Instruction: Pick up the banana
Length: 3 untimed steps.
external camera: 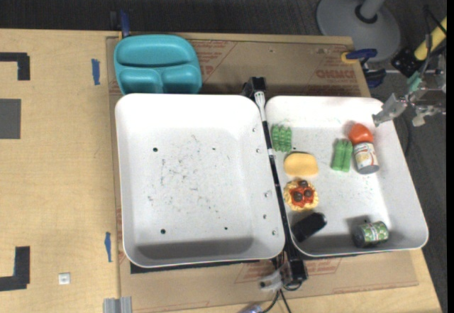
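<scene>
bench view from above: two white bins side by side. right bin (397, 191) holds the banana (301, 163), a yellow piece near its left wall, just above a pizza slice (301, 194) and below a green ridged block (282, 138). also a green item (342, 155), a red-capped bottle (364, 149), a green can (372, 233), a black object (308, 225). gripper (418, 102) at the bin's upper right rim, well apart from the banana; finger state cannot be told. teal tray (157, 63) behind the left bin (191, 177).
</scene>
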Motion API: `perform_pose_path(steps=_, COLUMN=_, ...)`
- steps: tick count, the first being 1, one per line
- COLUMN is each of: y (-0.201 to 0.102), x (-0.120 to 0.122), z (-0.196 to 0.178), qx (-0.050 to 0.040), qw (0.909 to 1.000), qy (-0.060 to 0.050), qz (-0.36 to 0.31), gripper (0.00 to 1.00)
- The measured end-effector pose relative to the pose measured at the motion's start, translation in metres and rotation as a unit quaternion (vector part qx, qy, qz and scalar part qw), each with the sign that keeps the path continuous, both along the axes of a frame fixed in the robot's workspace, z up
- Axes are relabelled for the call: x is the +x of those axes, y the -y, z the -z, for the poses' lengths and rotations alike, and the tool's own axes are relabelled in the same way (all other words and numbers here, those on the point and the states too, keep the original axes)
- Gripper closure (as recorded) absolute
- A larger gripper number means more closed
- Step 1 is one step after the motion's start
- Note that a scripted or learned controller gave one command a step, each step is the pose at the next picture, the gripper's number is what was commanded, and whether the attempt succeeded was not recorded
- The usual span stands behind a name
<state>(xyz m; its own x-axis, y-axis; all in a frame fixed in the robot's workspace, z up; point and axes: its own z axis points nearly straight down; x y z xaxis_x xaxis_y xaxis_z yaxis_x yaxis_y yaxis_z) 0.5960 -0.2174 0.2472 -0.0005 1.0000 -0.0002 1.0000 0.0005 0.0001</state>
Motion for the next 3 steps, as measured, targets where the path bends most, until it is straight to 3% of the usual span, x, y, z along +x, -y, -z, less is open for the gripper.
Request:
perform_pose_path(steps=1, y=-0.084, x=-0.032, z=0.139, qx=0.0004, qw=0.9980, qy=0.000, qz=-0.063, gripper=0.00)
perform_pose_path(steps=2, y=-0.113, x=-0.087, z=0.155, qx=-0.0061, qw=0.9987, qy=0.014, qz=0.048, gripper=0.00)
perform_pose_path(steps=3, y=-0.261, x=-0.116, z=0.063, qx=0.0005, qw=0.9819, qy=0.000, qz=0.190, gripper=0.00)
